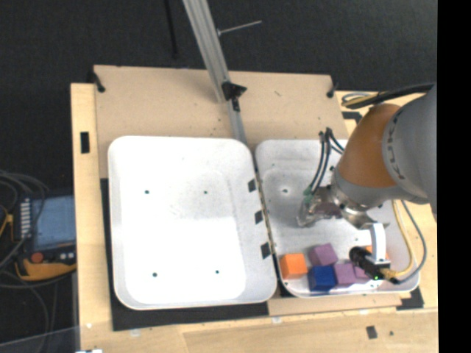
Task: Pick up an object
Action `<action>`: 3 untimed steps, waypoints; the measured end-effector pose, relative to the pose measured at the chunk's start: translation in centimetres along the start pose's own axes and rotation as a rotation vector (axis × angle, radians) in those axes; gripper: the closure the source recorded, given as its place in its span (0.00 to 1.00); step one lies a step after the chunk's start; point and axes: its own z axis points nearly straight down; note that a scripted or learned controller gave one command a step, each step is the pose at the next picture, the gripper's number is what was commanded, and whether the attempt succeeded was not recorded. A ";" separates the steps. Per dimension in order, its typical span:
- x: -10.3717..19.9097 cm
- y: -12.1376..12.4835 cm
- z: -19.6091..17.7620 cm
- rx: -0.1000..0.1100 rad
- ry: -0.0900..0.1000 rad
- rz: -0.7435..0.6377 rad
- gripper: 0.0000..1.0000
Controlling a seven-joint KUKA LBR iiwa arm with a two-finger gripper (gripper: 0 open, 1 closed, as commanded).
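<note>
Blue block (321,278) sat nearest camera, below hand (315,210), flanked by orange block (294,265) and purple blocks (322,254) in right bin (283,164). Hand hovered above them; whether wide or narrow, could not tell. Best approach probably: descend straight over one block, avoiding neighbours.

You have a grey metal strut (208,43) slanting over the bench's (169,101) far edge, and a handheld pendant (45,234) with cables lying left of it.
</note>
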 end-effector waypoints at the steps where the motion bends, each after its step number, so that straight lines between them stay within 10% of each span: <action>1: -1.0 0.5 -6.0 -0.002 -0.001 -0.004 1.00; 3: -1.9 0.1 -13.2 0.002 0.000 -0.015 1.00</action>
